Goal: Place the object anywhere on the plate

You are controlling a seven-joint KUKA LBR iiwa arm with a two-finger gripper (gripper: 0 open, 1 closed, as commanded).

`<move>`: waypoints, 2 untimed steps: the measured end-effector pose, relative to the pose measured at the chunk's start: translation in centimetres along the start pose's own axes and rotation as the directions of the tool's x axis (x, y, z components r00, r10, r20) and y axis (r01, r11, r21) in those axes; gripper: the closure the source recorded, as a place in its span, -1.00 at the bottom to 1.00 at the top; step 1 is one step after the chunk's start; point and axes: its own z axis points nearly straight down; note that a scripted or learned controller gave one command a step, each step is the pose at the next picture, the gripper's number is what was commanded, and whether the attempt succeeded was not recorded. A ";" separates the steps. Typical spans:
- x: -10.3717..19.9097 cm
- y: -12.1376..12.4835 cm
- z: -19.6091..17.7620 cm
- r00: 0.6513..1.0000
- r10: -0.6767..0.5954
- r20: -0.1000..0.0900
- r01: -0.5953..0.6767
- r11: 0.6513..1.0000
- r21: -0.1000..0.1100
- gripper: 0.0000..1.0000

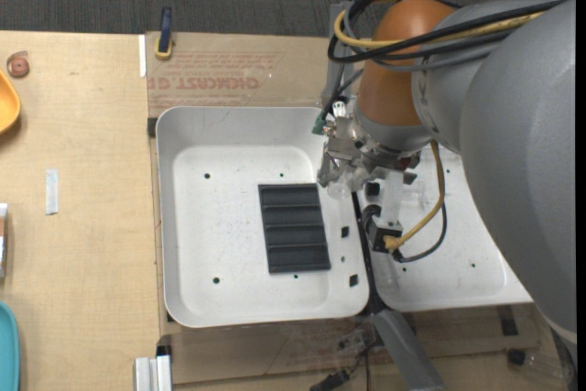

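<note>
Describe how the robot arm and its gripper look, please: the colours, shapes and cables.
The arm is thick, rounded and grey, with a glossy orange band above the wrist. Yellow and black cables loop over the band, and another yellow cable hangs below. The gripper is a small metal assembly with black fittings.

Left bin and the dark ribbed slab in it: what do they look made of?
The left bin looks like moulded white plastic, matte: rounded corners, a smooth rolled rim, soft even shading. The slab looks like dark grey or black plastic or rubber, matte, with raised crosswise ribs; the view cannot settle which. The bench beside it looks like pale plywood with faint grain.
</note>
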 end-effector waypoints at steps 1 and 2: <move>4.2 -5.8 -3.0 0.943 -0.332 -0.001 0.332 0.943 -0.001 1.00; 8.5 -1.4 -10.4 0.850 -0.526 0.001 0.526 0.850 -0.003 1.00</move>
